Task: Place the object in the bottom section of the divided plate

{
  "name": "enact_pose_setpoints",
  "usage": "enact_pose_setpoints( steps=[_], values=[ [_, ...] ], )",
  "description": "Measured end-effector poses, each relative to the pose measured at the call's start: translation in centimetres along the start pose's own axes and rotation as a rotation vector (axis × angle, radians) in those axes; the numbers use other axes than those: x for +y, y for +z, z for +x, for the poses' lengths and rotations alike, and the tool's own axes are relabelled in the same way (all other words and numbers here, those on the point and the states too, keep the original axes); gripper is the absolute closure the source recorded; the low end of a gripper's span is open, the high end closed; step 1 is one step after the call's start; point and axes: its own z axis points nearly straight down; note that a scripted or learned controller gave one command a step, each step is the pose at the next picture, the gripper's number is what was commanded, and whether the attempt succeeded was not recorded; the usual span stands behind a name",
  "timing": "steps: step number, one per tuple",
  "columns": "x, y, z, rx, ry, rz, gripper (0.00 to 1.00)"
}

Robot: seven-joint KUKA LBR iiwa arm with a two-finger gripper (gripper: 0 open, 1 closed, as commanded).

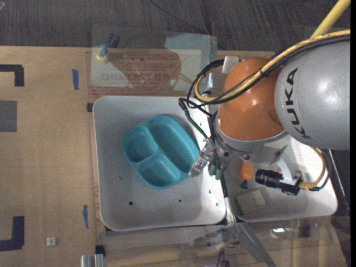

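Teal divided plate (160, 150) is seen unfilled in the left bin (111, 204); placement is judged undone. Whether the gripper (204, 164), at the plate's right edge, is clenched cannot be told.

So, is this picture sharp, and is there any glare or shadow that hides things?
Camera view: soft overall. Glare on the grey arm shell and a clear sheet above the left bin. The arm hides much of the right bin; the teal plate is evenly lit, and the gripper is blurred.
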Motion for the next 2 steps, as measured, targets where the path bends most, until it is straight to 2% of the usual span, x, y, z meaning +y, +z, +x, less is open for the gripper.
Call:
enact_pose_setpoints(
  steps=[1,2],
  values=[
    [2.9,-6.2,-0.4,-0.003,0.415,-0.002,1.00],
    [-3.3,0.9,-0.5,0.001,0.387,0.002,1.00]
  ],
)
